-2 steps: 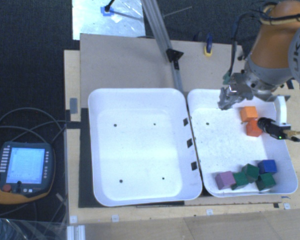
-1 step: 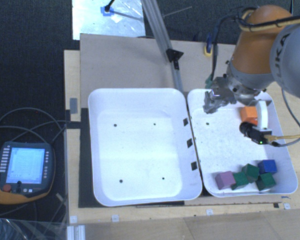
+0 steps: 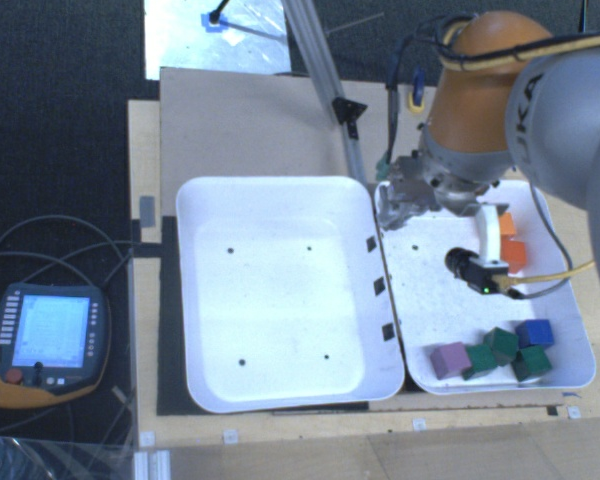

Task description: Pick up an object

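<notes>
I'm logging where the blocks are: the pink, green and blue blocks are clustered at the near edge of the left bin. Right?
Not quite. The camera view shows the pink block, green blocks and blue block clustered at the near edge of the right bin, not the left one.

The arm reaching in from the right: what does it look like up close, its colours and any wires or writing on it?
The arm is smooth grey, with dark lettering partly visible on its casing and a rounded orange band above the wrist. Dark and yellowish cables loop around the band. Below it sits a metallic grey gripper, and a small black unit with a green light hangs alongside.
</notes>
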### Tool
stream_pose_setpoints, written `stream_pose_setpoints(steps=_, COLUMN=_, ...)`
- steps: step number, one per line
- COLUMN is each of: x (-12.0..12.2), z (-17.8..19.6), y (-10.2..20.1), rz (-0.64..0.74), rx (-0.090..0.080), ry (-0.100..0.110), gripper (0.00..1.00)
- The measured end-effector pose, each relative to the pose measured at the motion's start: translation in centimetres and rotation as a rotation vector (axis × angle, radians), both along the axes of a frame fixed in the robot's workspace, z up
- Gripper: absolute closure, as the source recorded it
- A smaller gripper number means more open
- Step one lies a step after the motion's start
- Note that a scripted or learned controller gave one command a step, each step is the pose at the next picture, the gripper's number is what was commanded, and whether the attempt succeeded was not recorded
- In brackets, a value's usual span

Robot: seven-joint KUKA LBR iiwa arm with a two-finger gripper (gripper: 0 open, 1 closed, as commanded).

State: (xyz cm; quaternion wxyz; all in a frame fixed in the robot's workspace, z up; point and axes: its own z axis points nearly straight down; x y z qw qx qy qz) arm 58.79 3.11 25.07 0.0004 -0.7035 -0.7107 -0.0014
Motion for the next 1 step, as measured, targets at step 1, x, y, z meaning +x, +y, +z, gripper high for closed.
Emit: stream_pose_setpoints(steps=1, x=-1.45, z=-1.78, y=5.6, rz=0.0, rx=0.0, ry=0.002, gripper=1.0)
